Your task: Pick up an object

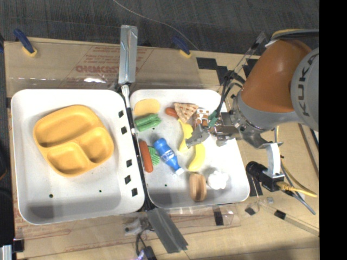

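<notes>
I see the gripper (196,136) low in the right bin (233,191), at the banana (196,155), beside the blue bottle (166,154). I cannot tell its grip. The yellow tray (73,138) sits in the left bin (32,207).

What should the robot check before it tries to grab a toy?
1. Toys in reach: the right bin holds a banana, blue bottle and more. Ok.
2. End effector over a target: it sits over the banana. Ok.
3. Something already gripped: cannot tell.
4. Room around the banana: the bottle lies close beside it. Not ok.
5. Left bin: holds only a yellow tray, apart from the arm. Ok.
</notes>
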`<state>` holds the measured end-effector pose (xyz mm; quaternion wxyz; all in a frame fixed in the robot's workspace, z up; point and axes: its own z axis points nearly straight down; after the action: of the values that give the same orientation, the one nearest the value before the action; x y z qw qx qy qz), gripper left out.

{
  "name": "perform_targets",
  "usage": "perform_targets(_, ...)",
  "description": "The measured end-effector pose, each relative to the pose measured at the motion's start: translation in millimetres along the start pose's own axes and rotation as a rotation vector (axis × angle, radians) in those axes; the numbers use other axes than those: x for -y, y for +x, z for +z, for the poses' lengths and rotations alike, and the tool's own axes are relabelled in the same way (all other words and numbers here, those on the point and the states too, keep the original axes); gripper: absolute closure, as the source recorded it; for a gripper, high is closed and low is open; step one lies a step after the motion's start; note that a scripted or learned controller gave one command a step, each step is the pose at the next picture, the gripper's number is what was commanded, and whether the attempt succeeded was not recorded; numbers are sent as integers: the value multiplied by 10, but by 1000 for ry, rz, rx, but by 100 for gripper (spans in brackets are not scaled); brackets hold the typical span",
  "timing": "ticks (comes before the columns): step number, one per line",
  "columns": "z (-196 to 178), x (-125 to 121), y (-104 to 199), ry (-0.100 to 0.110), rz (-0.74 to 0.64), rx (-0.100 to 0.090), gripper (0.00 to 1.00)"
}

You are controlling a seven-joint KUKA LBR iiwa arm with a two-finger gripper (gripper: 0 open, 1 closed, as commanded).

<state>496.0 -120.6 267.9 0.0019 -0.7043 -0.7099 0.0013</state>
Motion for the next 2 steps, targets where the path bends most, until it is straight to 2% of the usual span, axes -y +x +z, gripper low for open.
perform_targets(1,1581,136,318,10,112,-2,0)
perform_targets(2,1774,-194,294,0,175,0,0)
